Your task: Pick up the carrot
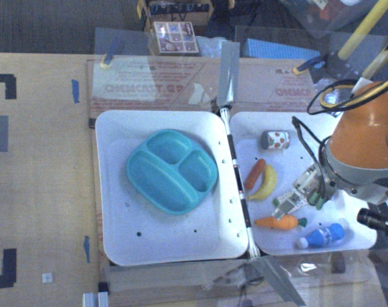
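The carrot, orange with a green stub at its right end, lies flat near the front of the right bin. My gripper reaches in from the right at a slant and hangs just above and slightly behind the carrot. The carrot still rests on the bin floor and nothing is lifted.
A yellow banana and a red-orange sausage lie side by side just behind the gripper. A small can sits at the back, and a blue bottle lies at the front right. A teal divided plate is in the left bin.
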Controlling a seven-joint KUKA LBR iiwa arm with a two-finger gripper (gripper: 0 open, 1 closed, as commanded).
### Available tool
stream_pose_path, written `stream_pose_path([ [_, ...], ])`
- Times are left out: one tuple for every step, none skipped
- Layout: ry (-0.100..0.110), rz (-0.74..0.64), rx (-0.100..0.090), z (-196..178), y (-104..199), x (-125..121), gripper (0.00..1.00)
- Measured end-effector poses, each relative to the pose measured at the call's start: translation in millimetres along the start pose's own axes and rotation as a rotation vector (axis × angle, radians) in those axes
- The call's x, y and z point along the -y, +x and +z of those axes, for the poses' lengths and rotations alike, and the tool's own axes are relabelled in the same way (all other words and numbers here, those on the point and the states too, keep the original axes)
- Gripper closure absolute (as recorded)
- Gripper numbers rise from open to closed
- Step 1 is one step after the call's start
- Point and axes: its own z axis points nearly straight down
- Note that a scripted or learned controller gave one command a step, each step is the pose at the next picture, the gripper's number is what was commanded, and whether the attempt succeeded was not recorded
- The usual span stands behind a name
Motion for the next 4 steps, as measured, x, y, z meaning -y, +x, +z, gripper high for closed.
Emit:
stream_pose_path([
  [0.001, -0.090, -0.003, 32, -22, 22, 0.00],
  [-0.005, -0.234, 0.005, 96, -47, 25, 0.00],
  [-0.009, -0.232, 0.013, 84, -49, 23, 1.00],
  [-0.001, -0.364, 0.001, 0, -43, -43, 1.00],
])
